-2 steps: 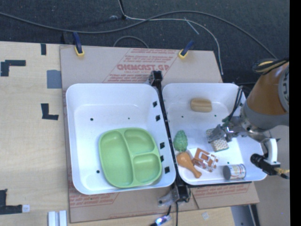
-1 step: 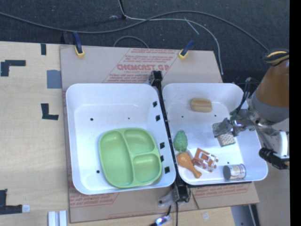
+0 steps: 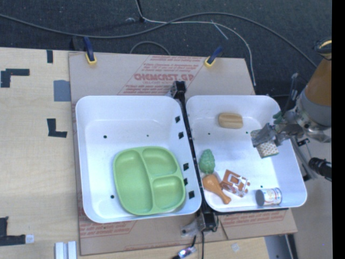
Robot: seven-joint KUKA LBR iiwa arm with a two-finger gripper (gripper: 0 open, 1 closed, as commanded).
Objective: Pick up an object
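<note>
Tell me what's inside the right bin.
The right bin holds a bread roll, green broccoli, drumstick, pretzel and can. The gripper covers whatever lies beneath it.

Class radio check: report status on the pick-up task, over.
Gripper over right bin's right side, nothing seen between its fingers. Bread roll, broccoli, drumstick, can all lying loose. Green plate in left bin.

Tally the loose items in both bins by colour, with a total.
Green: 2, the green divided plastic plate and the green leafy toy vegetable
Tan/orange: 2, the tan oval bread roll and the orange toy drumstick
Brown and white: 1, the brown-and-white pretzel-shaped piece
Silver: 1, the small silver can lying on its side
Total: 6
</note>
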